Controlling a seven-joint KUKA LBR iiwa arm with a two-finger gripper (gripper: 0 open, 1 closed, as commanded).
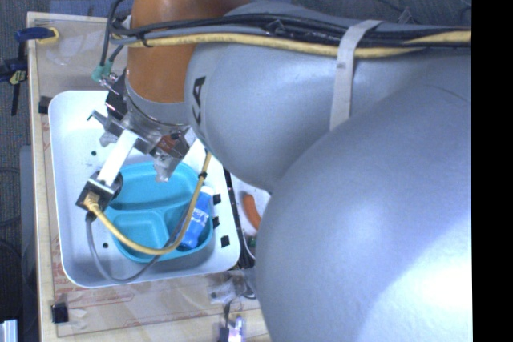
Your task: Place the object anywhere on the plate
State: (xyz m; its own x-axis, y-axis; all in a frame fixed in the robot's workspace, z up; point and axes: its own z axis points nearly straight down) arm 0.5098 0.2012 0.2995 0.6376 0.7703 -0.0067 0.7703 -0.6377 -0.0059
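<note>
Grey arm [361, 196] bulk, closest to the lens, takes up the right and centre and hides most of what lies beneath it; its orange band [172, 20] sits far and left of centre, with cables strapped across it. Wooden bench [160, 308] shows along the left and near edges, the rest of it covered. On it stands the left bin [68, 172], white and shallow, whose right side passes under the arm. Inside this bin lies a blue plate [140, 212] with moulded compartments; its far rim is covered by the wrist, and its near right rim sits close to the bin wall. The gripper [164, 168] hangs over the far part of the plate, pointing down and to the near left, crowded by brackets and a white strut ending in a dark block; whether it is wide or narrow cannot be told, and nothing can be made out in its grasp. A yellow cable [136, 247] loops from the dark block down across the plate's near rim and back up on the right. Partly behind that cable, a small blue object [196, 222] with a pale patch lies at the plate's right side, apparently inside the rim, though its shape is hard to read. Right of the bin, in a thin gap before the arm, a sliver of an orange thing [251, 211] shows, mostly cut off.
</note>
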